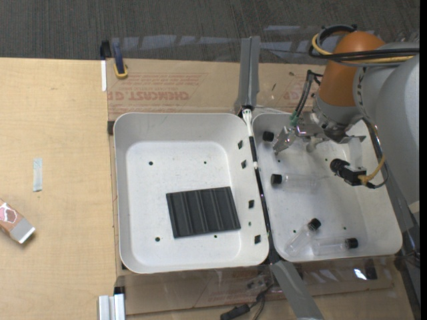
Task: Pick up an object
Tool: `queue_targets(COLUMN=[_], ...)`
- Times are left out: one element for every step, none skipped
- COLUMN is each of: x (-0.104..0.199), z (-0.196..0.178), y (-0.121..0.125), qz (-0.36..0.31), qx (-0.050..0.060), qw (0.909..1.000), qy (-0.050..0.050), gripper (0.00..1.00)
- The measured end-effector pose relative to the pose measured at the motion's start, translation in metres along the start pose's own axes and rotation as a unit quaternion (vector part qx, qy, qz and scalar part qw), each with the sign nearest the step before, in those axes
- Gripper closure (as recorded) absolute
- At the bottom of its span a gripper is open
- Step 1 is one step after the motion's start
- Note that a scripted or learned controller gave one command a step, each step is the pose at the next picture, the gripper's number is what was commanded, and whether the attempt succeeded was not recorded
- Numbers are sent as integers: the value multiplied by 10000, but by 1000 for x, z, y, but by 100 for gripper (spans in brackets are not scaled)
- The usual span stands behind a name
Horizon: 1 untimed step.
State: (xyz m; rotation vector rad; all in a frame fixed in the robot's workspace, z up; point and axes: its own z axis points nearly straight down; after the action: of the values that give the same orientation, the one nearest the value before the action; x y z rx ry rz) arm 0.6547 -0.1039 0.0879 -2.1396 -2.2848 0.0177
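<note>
The claw (288,141) hangs over the top of the right bin (373,245) — I cannot tell its state — so nothing is picked up yet, and the black ribbed pad (203,211) lies untouched in the left bin (133,179).

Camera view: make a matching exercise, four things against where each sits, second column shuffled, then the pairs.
Things:
1. black ribbed panel
2. tool
3. blue-handled clamp
4. small grey strip

Places:
A. on the wooden bench, left of both bins
B. at the cardboard's far left corner
C. lying flat in the left bin
D. over the far part of the right bin

Pairs: 1-C, 2-D, 3-B, 4-A
</note>
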Motion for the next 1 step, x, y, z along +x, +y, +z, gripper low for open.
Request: queue_targets(x=[-48], z=[-1], y=[-3], qz=[-83], qx=[-6], qw=[10000], qy=[5], gripper=[0])
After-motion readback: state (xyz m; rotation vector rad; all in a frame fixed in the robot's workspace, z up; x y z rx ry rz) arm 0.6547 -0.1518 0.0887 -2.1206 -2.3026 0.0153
